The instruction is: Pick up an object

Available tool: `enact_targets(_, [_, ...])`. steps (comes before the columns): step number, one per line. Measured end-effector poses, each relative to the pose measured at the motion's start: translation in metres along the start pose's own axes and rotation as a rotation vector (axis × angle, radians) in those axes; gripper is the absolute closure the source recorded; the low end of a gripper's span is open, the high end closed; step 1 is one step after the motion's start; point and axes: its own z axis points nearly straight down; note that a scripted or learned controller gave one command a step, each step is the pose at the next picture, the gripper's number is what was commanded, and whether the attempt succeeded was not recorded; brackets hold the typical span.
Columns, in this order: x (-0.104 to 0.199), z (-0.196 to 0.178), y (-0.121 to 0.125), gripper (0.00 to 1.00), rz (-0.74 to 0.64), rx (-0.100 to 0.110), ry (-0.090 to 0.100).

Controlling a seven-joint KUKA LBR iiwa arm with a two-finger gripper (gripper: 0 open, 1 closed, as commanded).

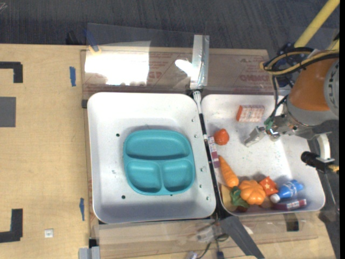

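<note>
My gripper point(253, 137) reaches in from the right and hangs low over the middle of the right bin point(280, 150). It sits just below a small pink patterned box point(250, 113) and to the right of a red tomato point(221, 137). I see nothing held by it. Along the bin's near side lie a carrot point(228, 172), an orange pumpkin point(253, 191), a red pepper point(268, 185) and a blue and white bottle point(289, 190).
The left bin point(102, 144) holds a teal divided plate point(159, 161). A dark divider point(207, 150) separates the two bins. A clear plastic sheet point(145, 63) lies behind them. The orange-banded arm point(315, 88) and its cables cover the right bin's far right corner.
</note>
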Motion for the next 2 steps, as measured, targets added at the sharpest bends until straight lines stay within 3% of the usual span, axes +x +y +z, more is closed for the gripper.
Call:
enact_targets(1, [0.044,-0.0015,-0.1123,0.0,0.067,0.003,0.003])
enact_targets(2, [0.0436,-0.0015,-0.1118,0.0,0.066,0.001,0.002])
